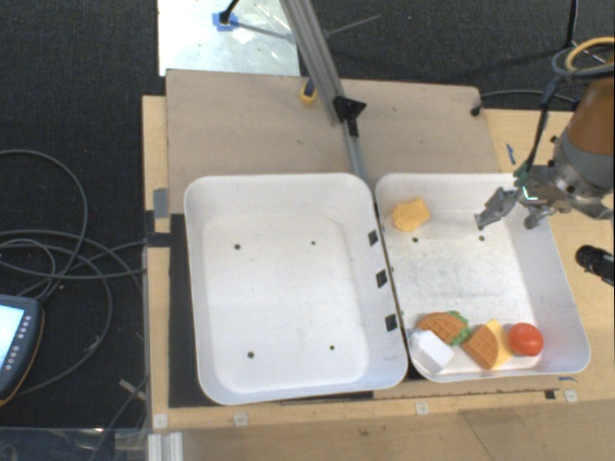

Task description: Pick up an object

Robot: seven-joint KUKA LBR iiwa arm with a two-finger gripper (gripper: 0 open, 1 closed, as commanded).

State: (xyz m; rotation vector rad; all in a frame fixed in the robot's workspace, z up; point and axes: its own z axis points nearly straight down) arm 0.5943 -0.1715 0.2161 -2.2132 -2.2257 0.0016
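While gripper point(513, 209) hung over right bin's point(553, 257) far right edge, fingers apart, holding nothing, yellow lump point(411, 215) sat alone near far left corner — easiest pick. Other food point(478, 338) crowded near edge, harder to isolate.

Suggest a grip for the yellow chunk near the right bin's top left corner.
Take the yellow chunk across its narrower width, coming straight down. It lies alone on the right bin floor, apart from the divider wall, so the gripper fingers probably have room on either side.
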